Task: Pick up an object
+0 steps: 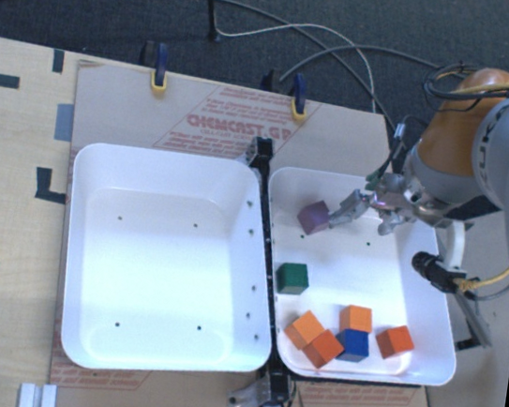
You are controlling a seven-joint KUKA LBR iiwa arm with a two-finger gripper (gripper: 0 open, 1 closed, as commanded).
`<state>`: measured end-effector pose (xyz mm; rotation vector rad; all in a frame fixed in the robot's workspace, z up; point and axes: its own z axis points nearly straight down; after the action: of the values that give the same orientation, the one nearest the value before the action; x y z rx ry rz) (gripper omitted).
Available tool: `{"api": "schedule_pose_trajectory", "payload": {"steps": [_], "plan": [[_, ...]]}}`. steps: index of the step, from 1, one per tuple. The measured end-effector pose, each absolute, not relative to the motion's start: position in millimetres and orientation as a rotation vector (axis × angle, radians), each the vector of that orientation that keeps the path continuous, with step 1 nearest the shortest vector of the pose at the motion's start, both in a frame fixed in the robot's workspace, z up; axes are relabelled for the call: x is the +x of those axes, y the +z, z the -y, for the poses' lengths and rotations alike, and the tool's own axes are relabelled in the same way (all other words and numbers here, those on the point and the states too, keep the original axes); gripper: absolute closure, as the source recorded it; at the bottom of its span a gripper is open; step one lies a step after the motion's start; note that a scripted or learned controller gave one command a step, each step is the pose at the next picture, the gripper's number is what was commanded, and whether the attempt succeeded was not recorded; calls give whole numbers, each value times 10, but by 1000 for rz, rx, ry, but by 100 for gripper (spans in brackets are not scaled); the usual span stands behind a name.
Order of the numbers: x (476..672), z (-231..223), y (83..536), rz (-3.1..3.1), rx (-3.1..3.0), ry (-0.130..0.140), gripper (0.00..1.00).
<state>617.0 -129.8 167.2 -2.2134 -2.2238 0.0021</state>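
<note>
1. Because the two-finger gripper (368, 210) hangs over the upper part of the right-hand shallow white bin (430, 300), the small purple block (313, 217) beside it looks like the natural target; I judge the step in hand to be closing on that block.
2. One finger (345, 210) reaches to the purple block's right face and appears to touch it, while the other (394, 222) stands well to the right. The jaws are spread, with nothing between them, so nothing is gripped.
3. To do this well, the gripper should shift left until the block sits between both fingers, not merely against one. A finger pushing from one side would probably slide the block toward the black divider (265, 228) between the bins.
4. The block looks turned relative to the bin walls, so rotating the wrist to meet two parallel faces would likely give a firmer hold than pinching across corners.
5. Descend fully before closing; a shallow pinch on a smooth block may slip on lift.
6. The small green cube (293, 278), three orange blocks (314, 338) and blue cube (354, 344) lie lower in the same bin, well apart from the gripper, so they should not interfere.
</note>
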Motion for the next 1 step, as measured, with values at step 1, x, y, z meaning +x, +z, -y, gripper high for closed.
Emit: {"api": "schedule_pose_trajectory", "payload": {"steps": [1], "plan": [[6681, 957, 907, 2220, -2214, 7, 0]]}}
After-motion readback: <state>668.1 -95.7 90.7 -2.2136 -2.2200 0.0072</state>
